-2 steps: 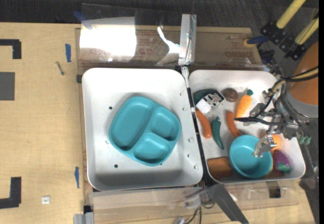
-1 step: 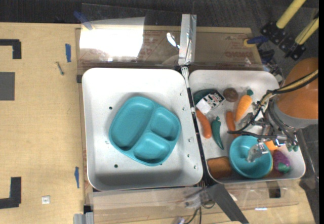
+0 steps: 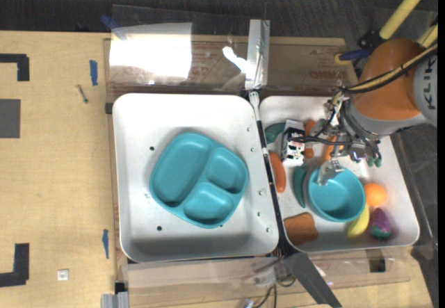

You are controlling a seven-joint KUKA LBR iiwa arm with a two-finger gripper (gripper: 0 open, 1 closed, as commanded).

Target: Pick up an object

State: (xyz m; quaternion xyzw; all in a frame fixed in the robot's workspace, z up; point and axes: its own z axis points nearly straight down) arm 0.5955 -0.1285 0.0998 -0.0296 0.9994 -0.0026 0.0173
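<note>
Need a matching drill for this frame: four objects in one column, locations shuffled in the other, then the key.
Objects:
1. teal divided plate
2. blue bowl
3. orange fruit
4. brown bread piece

Locations:
A. front left corner of the right bin
B. middle of the right bin, just below the gripper
C. alone in the left bin
D. right of the bowl, above the banana

Pairs: 1-C, 2-B, 3-D, 4-A
</note>
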